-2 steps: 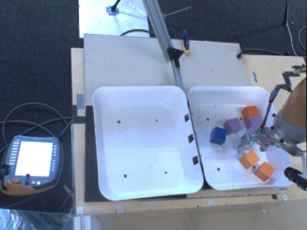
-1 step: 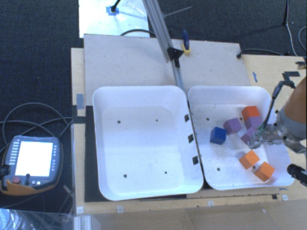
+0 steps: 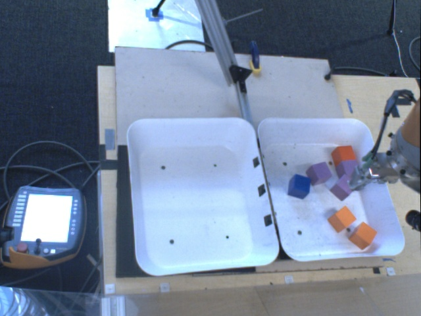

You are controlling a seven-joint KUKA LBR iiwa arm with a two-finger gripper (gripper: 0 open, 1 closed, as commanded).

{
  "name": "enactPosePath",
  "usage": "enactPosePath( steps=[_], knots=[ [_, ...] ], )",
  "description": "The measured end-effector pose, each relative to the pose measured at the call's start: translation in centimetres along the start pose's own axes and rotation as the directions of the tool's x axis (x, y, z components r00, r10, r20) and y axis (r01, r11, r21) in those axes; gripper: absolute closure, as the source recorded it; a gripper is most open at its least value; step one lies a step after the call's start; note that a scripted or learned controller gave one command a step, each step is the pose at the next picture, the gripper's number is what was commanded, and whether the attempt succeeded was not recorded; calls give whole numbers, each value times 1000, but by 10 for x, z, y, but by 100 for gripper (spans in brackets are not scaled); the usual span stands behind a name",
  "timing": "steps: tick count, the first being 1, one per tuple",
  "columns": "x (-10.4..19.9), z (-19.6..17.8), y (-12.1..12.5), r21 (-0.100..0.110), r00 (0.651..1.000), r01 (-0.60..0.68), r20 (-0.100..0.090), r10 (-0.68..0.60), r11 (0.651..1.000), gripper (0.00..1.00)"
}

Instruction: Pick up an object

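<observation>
Over the right bin [image 3: 385,239] on the counter [image 3: 283,84], the robot's hand [image 3: 359,178] reaches in from the right and sits low among a cluster of blocks. Its tip touches or nearly touches a purple block [image 3: 341,189], with a second purple block [image 3: 320,172] and an orange block [image 3: 343,155] close by. Whether the hand is wide, narrow or gripping cannot be told from this angle. A blue block [image 3: 298,186] lies toward the bin's middle, and two more orange blocks [image 3: 341,218] rest nearer the front edge. The left bin [image 3: 141,196] stands alongside. By the look of it, the approach is made, but nothing is yet lifted; the grasp and raise remain.
</observation>
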State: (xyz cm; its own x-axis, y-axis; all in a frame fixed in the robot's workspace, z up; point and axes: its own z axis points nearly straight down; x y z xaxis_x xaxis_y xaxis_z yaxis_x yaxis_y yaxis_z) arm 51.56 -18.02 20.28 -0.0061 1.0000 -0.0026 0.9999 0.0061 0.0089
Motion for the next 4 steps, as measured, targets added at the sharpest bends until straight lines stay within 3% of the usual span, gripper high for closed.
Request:
enactPosePath(
  steps=[1, 4],
  knots=[
    [-1, -38, 3, 2, 1000, -1, 0, 1, 1000, 100],
    [162, -32, 28, 6, 1000, 5, -5, -5, 1000, 100]
  ],
)
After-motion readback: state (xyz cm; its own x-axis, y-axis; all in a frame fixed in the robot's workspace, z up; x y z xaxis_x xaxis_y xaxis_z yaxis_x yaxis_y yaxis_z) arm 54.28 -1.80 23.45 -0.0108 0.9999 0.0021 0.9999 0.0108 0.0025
